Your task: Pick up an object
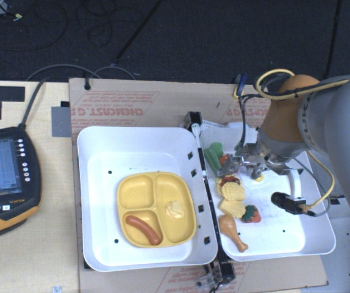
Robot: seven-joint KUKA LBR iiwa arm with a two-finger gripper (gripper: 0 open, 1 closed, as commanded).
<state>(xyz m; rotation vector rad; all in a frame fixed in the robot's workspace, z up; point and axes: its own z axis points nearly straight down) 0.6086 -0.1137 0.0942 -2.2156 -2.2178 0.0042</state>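
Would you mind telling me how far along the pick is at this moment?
Done: the gripper has reached the right bin, low over the toy food. In hand: nothing visibly lifted; the corn and drumstick lie on the bin floor. Left: grasping and raising one object.

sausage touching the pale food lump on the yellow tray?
Apart. The camera view shows the sausage in the long lower compartment and the pale lump in another, a raised divider of the yellow tray between.
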